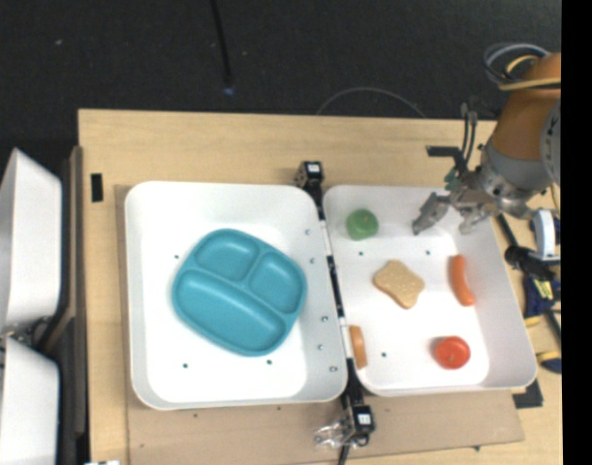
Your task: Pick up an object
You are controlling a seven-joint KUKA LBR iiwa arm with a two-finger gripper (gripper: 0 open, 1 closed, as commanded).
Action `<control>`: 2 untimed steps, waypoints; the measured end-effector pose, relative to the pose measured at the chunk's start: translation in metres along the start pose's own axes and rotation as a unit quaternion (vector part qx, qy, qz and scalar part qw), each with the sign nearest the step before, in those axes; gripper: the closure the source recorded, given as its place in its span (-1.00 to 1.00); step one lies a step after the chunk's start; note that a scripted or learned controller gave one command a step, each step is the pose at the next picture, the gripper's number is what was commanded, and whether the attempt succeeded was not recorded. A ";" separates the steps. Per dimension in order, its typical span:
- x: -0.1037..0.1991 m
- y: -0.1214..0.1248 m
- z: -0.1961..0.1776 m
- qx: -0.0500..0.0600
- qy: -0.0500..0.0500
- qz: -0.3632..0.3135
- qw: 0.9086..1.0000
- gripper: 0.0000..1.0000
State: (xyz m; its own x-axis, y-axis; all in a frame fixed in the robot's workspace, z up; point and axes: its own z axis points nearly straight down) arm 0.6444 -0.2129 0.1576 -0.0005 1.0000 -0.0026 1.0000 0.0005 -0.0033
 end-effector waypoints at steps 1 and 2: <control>-0.002 0.000 0.052 -0.001 0.000 0.000 1.000 -1.00; -0.003 0.002 0.036 -0.005 -0.002 0.000 1.000 1.00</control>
